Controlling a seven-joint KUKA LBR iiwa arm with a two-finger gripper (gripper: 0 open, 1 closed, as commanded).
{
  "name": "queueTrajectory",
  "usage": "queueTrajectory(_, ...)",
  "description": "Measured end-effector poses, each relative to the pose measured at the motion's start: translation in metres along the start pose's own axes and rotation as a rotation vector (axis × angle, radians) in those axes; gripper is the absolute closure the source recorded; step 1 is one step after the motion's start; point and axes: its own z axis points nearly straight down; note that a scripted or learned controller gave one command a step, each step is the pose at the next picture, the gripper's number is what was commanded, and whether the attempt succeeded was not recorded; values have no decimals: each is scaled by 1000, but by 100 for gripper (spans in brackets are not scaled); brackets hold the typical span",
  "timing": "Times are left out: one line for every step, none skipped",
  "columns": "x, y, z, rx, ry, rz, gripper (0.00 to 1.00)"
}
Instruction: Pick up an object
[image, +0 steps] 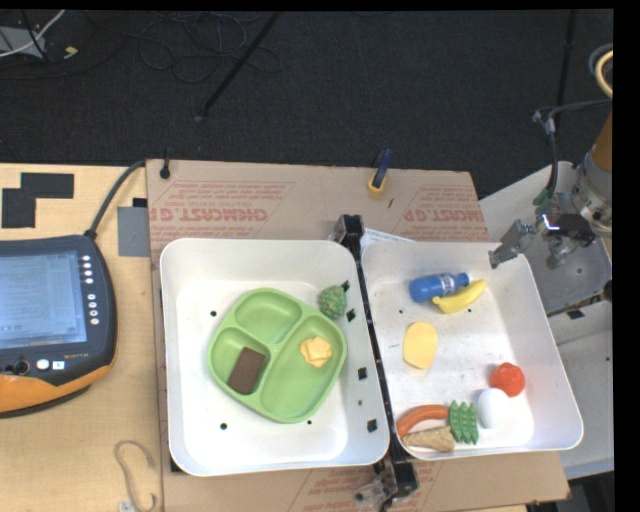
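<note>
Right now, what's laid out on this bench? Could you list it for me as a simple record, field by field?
left bin: holds a green divided plastic plate
on the plate: a brown rectangular block, a small yellow piece
beside the plate: a small green leafy toy, at the bin's right edge
right bin: blue bottle touching a yellow banana; a yellow oval piece; a red tomato; a white egg; a spiky green piece; an orange sausage
gripper: above the right bin's far right corner, holding nothing visible
</note>
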Motion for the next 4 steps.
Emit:
queueTrajectory(0, 1, -7, -10, -2, -2, 0)
queueTrajectory(-5, -1, 43, -6, -1, -2, 0)
queueTrajectory(-7, -1, 89, -6, -1, -2, 0)
queueTrajectory(-3, -1, 157, -5, 0, -1, 0)
